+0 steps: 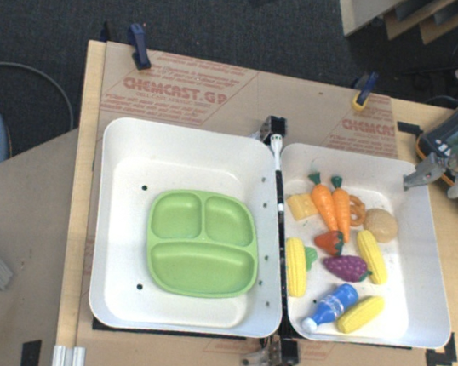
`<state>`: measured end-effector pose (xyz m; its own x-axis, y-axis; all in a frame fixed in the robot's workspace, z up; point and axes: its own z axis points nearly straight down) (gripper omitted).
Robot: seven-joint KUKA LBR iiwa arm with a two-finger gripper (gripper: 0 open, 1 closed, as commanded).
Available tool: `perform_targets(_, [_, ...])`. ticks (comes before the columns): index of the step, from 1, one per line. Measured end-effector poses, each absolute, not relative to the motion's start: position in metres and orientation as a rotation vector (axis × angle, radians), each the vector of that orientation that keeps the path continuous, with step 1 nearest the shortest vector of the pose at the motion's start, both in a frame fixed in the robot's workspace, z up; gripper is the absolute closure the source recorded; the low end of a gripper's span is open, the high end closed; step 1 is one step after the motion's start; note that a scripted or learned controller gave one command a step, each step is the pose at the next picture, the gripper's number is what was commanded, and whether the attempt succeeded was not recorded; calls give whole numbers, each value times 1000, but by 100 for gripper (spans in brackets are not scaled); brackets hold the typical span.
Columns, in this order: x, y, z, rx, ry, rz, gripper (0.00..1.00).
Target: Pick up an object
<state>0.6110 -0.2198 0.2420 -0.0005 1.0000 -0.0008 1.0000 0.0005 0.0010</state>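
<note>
The right bin (429, 278) holds several toy foods. Two orange carrots (326, 204) lie next to a yellow cheese block (300, 205), with a tan potato (381, 225) to their right. Below them are a red pepper (329, 241), purple grapes (345, 266) and two corn cobs (296, 266) (371, 256). A blue bottle (332, 306) and a yellow piece (361, 313) lie at the bin's near end. My gripper (422, 176) hangs over the bin's far right corner, apart from all the toys and with nothing seen in it.
The left bin (114, 203) holds a green divided plate (202, 243). A black clip (274, 129) sits where the two bins meet at the back. Two blue clamps (139, 45) (365, 87) grip the board's far edge.
</note>
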Motion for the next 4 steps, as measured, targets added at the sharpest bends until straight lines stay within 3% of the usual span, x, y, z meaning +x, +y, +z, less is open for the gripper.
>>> perform_targets(1, [604,-223,127,2229,2227,-8,0])
perform_targets(2, [554,-210,81,2229,2226,-5,0])
perform_targets(3, [524,-211,85,2226,2223,-3,0])
perform_targets(4, [526,-211,95,2221,2219,1,100])
